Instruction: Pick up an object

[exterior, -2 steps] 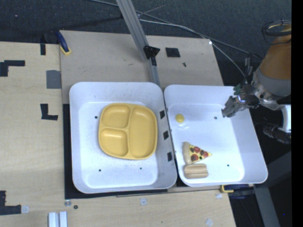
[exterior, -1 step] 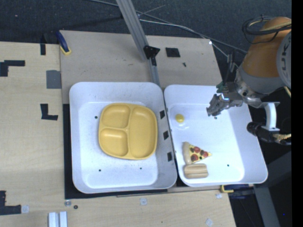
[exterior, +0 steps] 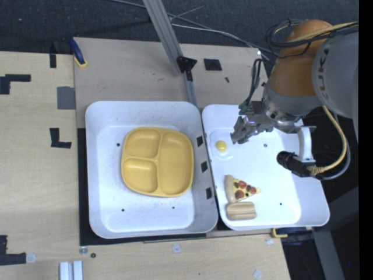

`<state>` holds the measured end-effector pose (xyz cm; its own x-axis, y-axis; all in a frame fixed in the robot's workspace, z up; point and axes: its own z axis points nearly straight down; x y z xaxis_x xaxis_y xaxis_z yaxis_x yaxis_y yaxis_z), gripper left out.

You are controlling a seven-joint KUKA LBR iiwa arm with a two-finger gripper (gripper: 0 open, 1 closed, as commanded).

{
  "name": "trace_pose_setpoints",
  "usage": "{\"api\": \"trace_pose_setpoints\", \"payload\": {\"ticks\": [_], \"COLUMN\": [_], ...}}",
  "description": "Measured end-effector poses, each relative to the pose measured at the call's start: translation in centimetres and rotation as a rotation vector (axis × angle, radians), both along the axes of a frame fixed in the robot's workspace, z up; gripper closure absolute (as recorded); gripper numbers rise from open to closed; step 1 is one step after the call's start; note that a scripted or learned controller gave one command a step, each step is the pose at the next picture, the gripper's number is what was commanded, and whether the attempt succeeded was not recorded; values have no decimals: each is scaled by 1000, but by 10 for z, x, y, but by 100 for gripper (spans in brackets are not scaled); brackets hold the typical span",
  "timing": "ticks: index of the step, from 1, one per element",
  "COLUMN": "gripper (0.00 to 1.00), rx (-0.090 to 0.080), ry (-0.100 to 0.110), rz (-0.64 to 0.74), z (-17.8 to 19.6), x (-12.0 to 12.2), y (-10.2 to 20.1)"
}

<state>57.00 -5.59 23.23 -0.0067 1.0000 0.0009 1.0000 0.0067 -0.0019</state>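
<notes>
Gripper [exterior: 240, 134] poised low over the right bin [exterior: 291, 212], just beside the toy fried egg [exterior: 221, 146].

The fingers are angled down and left toward the egg, seemingly for a grasp; nothing is seen between them, and whether they are parted cannot be told. The pizza slice [exterior: 241, 189] and hot dog bun [exterior: 240, 211] lie nearer the bin's front; the yellow divided plate [exterior: 157, 161] is set in the left bin [exterior: 105, 214].

From my remote seat I can read almost nothing. The arm [exterior: 338, 69], at about two o'clock, carries dark lettering on its grey casing, cut off by the edge and not legible to me. I see no other labels or numbers.
</notes>
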Motion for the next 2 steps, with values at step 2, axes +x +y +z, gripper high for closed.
{"api": "trace_pose_setpoints", "payload": {"ticks": [2], "gripper": [100], "rx": [-1], "ry": [2], "rz": [-1], "z": [-19], "x": [1], "y": [105]}}
